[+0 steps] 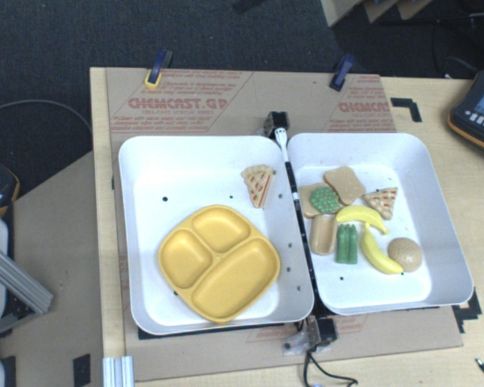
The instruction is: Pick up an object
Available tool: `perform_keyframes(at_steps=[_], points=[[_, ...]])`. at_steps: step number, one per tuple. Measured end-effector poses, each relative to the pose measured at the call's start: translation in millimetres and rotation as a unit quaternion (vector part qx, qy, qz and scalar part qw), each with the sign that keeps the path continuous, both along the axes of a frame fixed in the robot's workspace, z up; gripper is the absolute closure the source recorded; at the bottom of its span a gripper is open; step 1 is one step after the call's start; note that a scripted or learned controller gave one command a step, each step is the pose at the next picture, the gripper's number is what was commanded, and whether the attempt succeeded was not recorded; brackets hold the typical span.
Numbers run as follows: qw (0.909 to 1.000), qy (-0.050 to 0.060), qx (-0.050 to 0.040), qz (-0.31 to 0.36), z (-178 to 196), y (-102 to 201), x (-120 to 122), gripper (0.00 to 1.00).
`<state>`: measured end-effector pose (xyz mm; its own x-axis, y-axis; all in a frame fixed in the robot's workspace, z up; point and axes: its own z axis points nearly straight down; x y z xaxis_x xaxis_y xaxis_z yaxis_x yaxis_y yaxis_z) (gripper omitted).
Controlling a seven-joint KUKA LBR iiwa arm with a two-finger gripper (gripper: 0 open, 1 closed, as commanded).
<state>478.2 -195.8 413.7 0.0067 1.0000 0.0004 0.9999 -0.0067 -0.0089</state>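
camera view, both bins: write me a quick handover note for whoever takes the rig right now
Left bin: yellow tray with three compartments, plus a pizza slice lying apart from it near the divider.
Right bin: a cluster of toy food, with bread, broccoli, banana, a green piece, a tan block, a round brown piece and a second pizza slice.
Done: nothing lifted; every item lies in a bin.
Left: choose an item, grasp, lift. The lone pizza slice looks easiest, being uncrowded.

A dark carpeted floor (105,22) surrounds the pale wooden bench (105,216).
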Motion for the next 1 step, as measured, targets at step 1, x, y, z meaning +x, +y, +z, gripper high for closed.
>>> perform_keyframes(at_steps=[1], points=[[1.0, -0.003, -0.0003, 0.002, -33.6, -29.5, 22.8, 1.0]])
